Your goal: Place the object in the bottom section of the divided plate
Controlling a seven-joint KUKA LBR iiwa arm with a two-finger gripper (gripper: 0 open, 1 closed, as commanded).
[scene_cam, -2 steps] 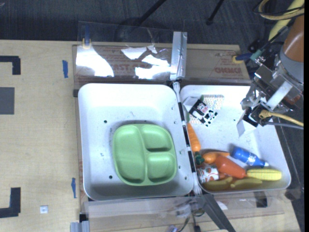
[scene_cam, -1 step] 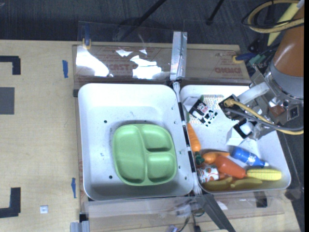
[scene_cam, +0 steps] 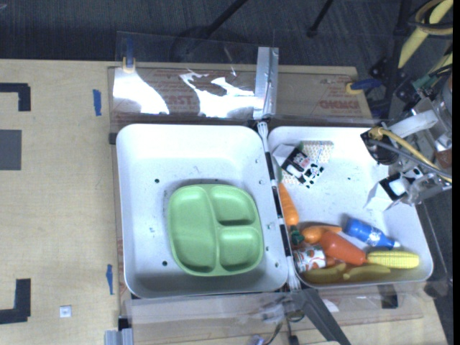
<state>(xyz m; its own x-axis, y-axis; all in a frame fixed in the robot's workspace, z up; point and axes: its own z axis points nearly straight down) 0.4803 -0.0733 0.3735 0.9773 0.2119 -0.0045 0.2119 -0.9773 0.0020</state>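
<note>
A green divided plate (scene_cam: 175,230) lies in the left white bin (scene_cam: 144,157), with one long section on its left and two smaller sections on its right. All three sections are bare. The right bin (scene_cam: 345,157) holds several toy foods: an orange carrot (scene_cam: 288,205) by the divider, an orange pepper-like piece (scene_cam: 338,247), a blue bottle (scene_cam: 366,233) and a yellow corn cob (scene_cam: 393,260). My gripper (scene_cam: 388,190) hangs at the right bin's right edge, above the blue bottle and apart from every object.
A black-and-white patterned packet (scene_cam: 305,167) lies at the back of the right bin. A small red-and-white item (scene_cam: 306,257) and a brownish piece (scene_cam: 338,272) sit along its front wall. Cables trail off the wrist (scene_cam: 402,146). A metal post (scene_cam: 267,77) stands behind the bins.
</note>
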